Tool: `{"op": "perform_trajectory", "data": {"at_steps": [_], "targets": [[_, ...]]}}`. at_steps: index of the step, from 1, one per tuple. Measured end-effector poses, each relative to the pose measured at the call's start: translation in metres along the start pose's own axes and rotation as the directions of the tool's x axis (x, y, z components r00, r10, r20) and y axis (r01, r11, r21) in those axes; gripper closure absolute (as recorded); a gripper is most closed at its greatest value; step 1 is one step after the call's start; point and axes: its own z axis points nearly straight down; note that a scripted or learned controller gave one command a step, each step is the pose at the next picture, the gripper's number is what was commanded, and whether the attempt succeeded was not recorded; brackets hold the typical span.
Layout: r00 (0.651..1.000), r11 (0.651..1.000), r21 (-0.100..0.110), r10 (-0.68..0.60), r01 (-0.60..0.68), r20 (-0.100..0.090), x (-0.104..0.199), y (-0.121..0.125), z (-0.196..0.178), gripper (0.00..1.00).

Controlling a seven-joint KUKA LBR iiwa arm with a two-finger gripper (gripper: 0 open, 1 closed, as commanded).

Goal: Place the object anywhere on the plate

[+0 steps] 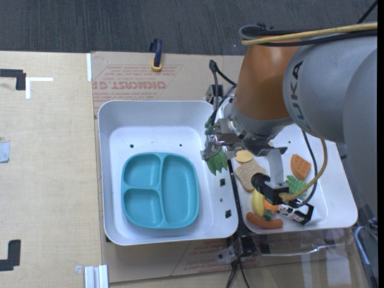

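Right bin [336,218]: sausage [264,222] at the near edge, banana [257,202], bread slice [249,174], carrot piece [300,165].
Left bin [114,137]: teal plate [161,190], three compartments, nothing on it.
Green item [216,161]: leafy, long axis roughly upright, tip hanging down over the wall between the bins.
Gripper [215,141]: closed on the green item's top, above the divide.

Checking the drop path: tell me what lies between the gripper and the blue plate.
In the camera view, bare white bin floor separates the gripper, with a green object at its tip, from the blue plate.
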Motion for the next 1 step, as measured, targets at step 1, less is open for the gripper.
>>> {"op": "perform_trajectory", "data": {"at_steps": [1], "targets": [[0.951, 0.951, 0.001, 0.31, -0.31, 0.0, 0.0654, -0.0222, 0.0192, 1.0]]}}
